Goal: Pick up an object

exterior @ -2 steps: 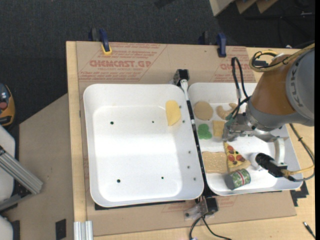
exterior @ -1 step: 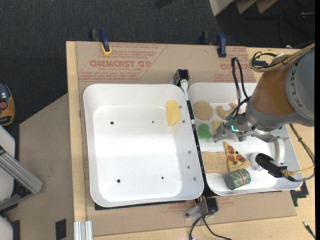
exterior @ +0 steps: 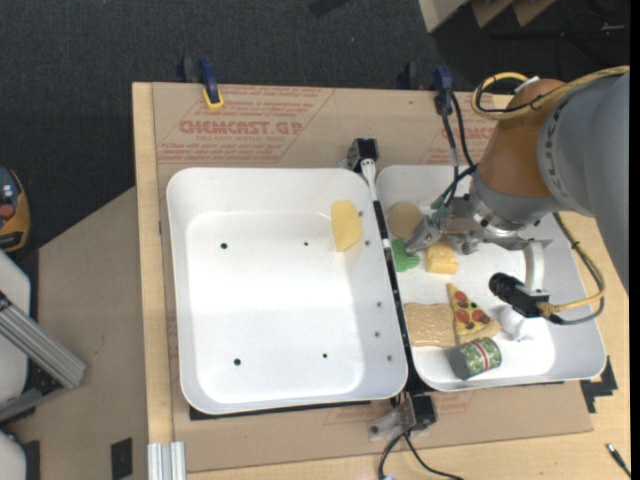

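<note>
My gripper (exterior: pixel 433 234) is low in the right bin (exterior: pixel 575 353), near its left wall. It hangs just above a yellow block (exterior: pixel 441 261) and a green piece (exterior: pixel 405 261), with a tan round piece (exterior: pixel 404 217) to its upper left. Nothing in this view shows an object held by it. A pizza slice (exterior: pixel 467 310), a tan slab of bread (exterior: pixel 429 324) and a green can (exterior: pixel 477 357) lie nearer the front of that bin. One pale yellow piece (exterior: pixel 346 225) rests in the left bin (exterior: pixel 200 268), close to its right wall.
The grey arm with its orange band (exterior: pixel 515 158) covers the right bin's back right part. A black cable and connector (exterior: pixel 515 293) trail over that bin, beside a small white object (exterior: pixel 513 323). Clamps (exterior: pixel 210 83) sit on the bench's far edge.
</note>
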Action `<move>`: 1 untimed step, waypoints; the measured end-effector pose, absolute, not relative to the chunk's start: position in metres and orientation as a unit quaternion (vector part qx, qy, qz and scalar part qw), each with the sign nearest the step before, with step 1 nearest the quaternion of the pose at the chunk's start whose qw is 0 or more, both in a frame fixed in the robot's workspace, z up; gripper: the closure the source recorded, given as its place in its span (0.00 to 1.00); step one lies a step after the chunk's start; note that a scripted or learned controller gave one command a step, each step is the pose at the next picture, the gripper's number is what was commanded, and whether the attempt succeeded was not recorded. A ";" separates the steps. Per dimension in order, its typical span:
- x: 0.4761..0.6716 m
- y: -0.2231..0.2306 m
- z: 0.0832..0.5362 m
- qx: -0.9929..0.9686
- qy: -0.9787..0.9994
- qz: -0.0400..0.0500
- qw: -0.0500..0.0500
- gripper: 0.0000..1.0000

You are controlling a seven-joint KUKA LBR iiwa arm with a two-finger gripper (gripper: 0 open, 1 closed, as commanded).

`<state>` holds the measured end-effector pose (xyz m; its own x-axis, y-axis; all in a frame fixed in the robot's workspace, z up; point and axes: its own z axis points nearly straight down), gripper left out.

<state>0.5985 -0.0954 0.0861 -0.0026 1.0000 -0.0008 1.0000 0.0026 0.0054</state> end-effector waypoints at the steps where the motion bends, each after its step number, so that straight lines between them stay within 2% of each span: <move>1: 0.621 -0.050 0.192 0.705 0.709 0.005 0.005 0.00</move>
<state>0.6208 -0.0495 0.1922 -0.0059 1.0000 0.0001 0.9999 0.0059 0.0131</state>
